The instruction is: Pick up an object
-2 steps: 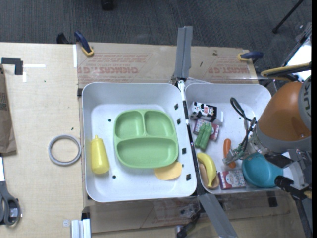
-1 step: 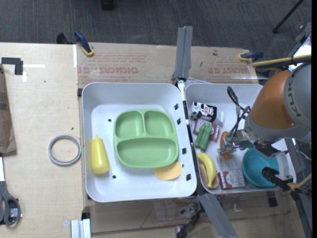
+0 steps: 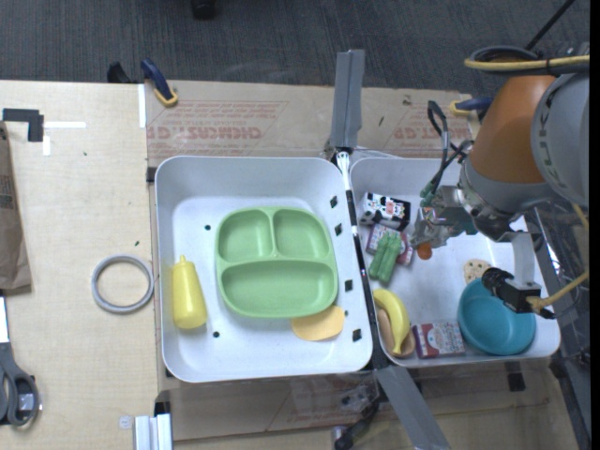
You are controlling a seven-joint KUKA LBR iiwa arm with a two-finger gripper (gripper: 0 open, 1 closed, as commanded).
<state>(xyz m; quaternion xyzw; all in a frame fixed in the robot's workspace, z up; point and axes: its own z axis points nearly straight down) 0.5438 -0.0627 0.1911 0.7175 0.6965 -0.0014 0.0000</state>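
Observation:
My gripper (image 3: 433, 225) hangs over the upper middle of the right bin (image 3: 450, 172), below the orange band of the arm. A small orange object (image 3: 424, 249) lies just under its tip; I cannot tell whether they touch. Close to its left are a black-and-white packet (image 3: 387, 209) and a green packet (image 3: 384, 257). Lower in the same bin lie a banana (image 3: 395, 319), a red-and-white box (image 3: 439, 339), a teal bowl (image 3: 494, 322) and a round tan biscuit (image 3: 474, 272).
The left bin (image 3: 178, 204) holds a green divided plate (image 3: 277, 261), a yellow bottle (image 3: 187, 293) and an orange slice (image 3: 319, 325). On the bench to the left lie a grey ring (image 3: 122, 282) and scissors (image 3: 15, 394). A blue clamp (image 3: 160, 82) sits at the back.

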